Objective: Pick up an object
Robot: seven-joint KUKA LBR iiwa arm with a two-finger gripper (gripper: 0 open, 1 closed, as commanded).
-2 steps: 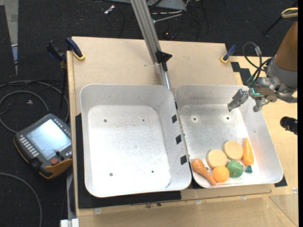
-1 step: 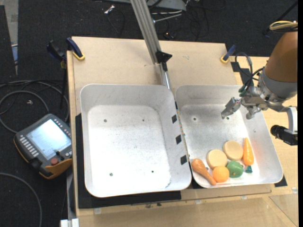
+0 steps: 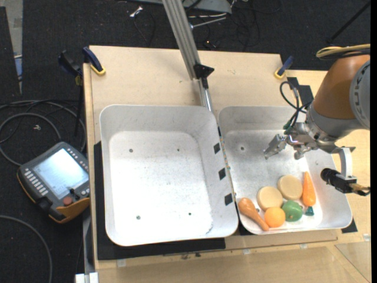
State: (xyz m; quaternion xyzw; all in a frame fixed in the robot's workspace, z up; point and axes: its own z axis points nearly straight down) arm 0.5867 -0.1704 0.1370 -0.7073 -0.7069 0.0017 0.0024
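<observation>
Matt white plastic bins (image 3: 159, 117), pale wooden bench (image 3: 147, 75), glossy plastic toy food (image 3: 281, 202)

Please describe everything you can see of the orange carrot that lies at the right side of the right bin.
The carrot is a small, smooth, bright orange piece, probably plastic toy food, tapered, with its narrow tip pointing up the view and its thicker end toward the bin's near edge. It lies flat on the floor of the right bin, close to the right wall. Its left side touches or nearly touches a round beige disc; a green piece sits just below it. The gripper hangs apart, above it.

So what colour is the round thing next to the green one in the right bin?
Orange, clearest in the camera view.
</observation>
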